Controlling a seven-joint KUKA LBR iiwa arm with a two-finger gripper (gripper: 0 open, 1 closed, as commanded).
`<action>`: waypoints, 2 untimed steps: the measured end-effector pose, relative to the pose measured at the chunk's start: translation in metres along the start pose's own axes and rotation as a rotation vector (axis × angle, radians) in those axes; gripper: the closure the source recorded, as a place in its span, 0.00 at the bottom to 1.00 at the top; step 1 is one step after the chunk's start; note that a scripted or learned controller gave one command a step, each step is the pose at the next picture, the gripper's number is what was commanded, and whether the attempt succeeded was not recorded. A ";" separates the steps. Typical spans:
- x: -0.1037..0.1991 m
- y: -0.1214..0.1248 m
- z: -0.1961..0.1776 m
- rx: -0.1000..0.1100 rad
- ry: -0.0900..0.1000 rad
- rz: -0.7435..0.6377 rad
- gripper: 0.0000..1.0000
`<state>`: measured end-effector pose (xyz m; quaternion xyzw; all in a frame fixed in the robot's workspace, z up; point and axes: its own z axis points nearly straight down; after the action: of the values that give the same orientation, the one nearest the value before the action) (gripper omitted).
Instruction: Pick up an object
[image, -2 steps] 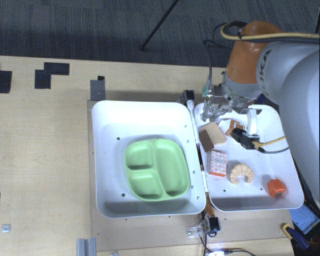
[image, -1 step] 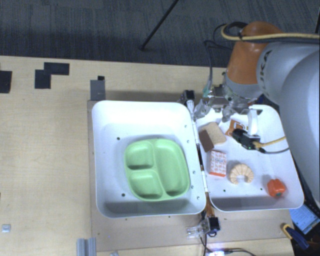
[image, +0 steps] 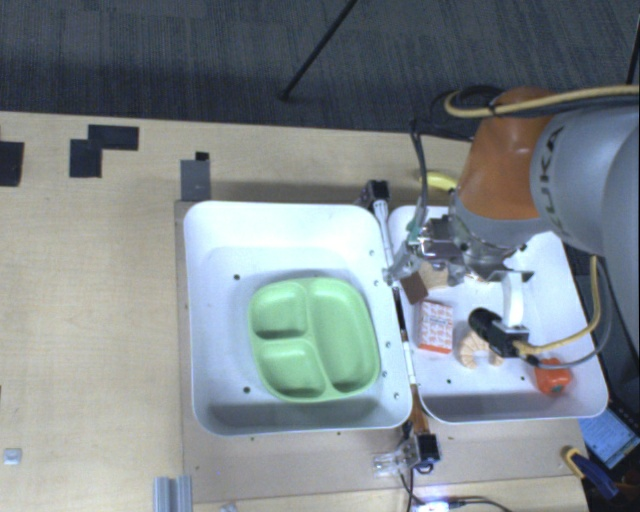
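The right bin (image: 590, 395) holds a red-and-white packet (image: 435, 327), a small brown piece (image: 412, 289) near its left wall, a tan lump (image: 469, 346) and a small orange object (image: 552, 379) at the front right. My gripper (image: 428, 256) is low over the bin's upper left part, just above the brown piece and the packet. The grey arm with its orange band (image: 500, 160) hides the back of this bin. I see nothing clearly held.
The left bin (image: 205, 300) holds a green divided tray (image: 315, 338). A ridge (image: 400, 320) separates the two bins. A yellow bit (image: 438, 183) peeks out at the right bin's far edge. Black shapes (image: 100, 150) lie on the bench at far left.
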<state>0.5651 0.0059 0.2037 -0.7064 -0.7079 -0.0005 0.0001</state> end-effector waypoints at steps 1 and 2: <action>-0.081 -0.010 0.019 0.000 -0.002 0.000 0.00; -0.100 0.071 0.108 -0.004 -0.002 -0.001 0.00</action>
<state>0.6363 -0.0938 0.0951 -0.7061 -0.7082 -0.0015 -0.0020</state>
